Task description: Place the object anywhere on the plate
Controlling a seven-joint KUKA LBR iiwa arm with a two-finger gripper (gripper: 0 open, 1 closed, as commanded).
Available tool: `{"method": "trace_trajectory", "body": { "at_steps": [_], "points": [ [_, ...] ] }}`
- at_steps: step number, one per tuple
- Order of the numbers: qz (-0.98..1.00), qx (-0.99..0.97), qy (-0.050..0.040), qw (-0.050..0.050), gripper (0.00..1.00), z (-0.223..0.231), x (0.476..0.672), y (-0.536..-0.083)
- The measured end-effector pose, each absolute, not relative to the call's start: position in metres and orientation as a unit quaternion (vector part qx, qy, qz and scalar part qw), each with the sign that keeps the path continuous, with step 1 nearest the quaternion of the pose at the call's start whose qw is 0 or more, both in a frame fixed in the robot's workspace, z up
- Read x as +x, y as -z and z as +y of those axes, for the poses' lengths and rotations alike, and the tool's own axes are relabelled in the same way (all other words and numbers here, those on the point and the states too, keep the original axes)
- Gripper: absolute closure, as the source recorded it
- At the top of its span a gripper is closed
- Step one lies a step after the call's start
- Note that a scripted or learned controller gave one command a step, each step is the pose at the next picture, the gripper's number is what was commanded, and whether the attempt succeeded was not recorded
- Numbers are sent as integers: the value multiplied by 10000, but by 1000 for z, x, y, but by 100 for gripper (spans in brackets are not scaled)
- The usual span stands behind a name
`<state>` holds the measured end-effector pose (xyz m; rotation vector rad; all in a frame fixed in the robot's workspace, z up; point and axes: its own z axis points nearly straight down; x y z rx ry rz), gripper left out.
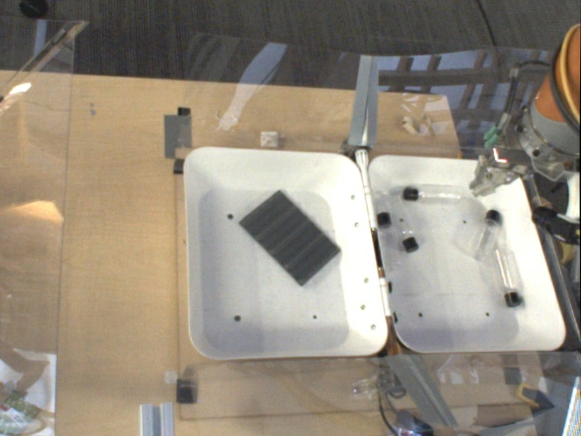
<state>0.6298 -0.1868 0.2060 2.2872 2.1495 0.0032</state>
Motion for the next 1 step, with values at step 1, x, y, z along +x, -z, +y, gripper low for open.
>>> {"method": "trace_trajectory", "body": {
  "at_steps": [1],
  "points": [
    [6292,7773,-11,16,100,-202,655,-265]
  ]
}}
